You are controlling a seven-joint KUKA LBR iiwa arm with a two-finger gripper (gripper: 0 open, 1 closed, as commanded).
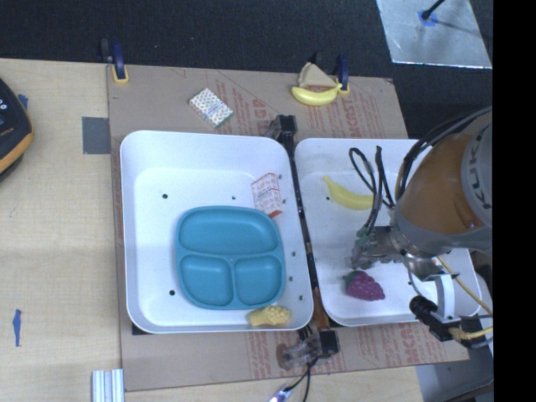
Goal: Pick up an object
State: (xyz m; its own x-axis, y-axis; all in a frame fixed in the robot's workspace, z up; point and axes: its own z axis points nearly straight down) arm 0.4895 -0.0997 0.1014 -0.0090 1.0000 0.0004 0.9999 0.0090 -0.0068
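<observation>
From above, the arm's pincer [362, 256] hangs low in the right bin [335, 308], just above purple grapes [365, 286]; I cannot tell its state. A banana [347, 194] lies nearby. The left bin [151, 153] holds a blue tray [229, 255].
</observation>
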